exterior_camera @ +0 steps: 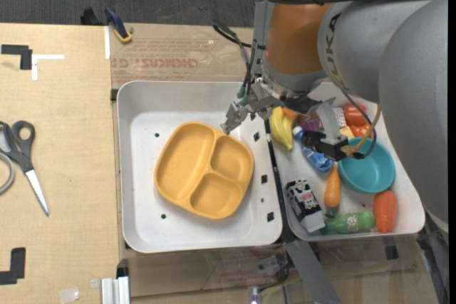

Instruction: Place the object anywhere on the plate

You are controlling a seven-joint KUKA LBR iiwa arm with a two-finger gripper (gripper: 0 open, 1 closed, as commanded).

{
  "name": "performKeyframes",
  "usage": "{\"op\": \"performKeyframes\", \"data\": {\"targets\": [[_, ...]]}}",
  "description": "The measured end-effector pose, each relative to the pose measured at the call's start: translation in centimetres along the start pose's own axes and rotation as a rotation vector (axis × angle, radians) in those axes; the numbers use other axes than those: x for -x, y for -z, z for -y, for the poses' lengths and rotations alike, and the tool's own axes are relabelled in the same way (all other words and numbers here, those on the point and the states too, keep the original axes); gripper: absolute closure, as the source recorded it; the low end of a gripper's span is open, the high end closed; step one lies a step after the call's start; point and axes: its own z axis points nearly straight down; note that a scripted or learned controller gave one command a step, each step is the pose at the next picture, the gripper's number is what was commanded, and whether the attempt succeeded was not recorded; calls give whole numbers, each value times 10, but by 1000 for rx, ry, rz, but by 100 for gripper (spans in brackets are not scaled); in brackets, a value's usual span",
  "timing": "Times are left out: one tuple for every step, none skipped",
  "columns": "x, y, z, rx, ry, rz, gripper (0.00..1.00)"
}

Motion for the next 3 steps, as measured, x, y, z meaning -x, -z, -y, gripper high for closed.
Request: {"op": "performKeyframes", "data": {"targets": [[0, 0, 0, 0, 0, 0, 0], [0, 0, 0, 0, 0, 0, 0], [0, 0, 0, 0, 0, 0, 0]]}}
